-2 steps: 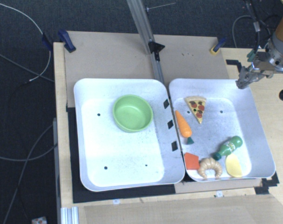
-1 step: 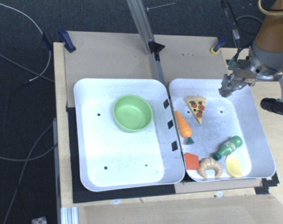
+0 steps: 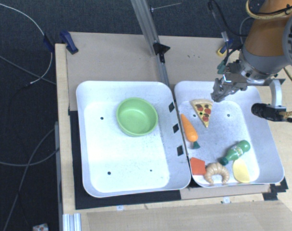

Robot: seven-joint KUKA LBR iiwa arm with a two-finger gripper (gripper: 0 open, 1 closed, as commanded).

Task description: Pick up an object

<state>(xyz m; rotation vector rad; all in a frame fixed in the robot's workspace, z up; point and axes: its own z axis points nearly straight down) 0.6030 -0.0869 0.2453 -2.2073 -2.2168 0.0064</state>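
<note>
The right bin (image 3: 261, 129) holds a pizza slice (image 3: 203, 111), an orange carrot (image 3: 189, 128), a green bottle (image 3: 235, 152), a croissant (image 3: 217, 173), a red block (image 3: 197, 166) and a yellow piece (image 3: 241, 171). My gripper (image 3: 219, 93) hangs at the back of this bin, just right of and above the pizza slice. Nothing shows between its fingers. A green bowl (image 3: 137, 116) sits in the left bin (image 3: 102, 162).
A metal post (image 3: 147, 20) slants up from between the bins. The arm's orange band (image 3: 269, 25) is at the upper right. A black part (image 3: 266, 110) juts in over the right bin's right rim. Wooden bench (image 3: 117, 57) surrounds the bins.
</note>
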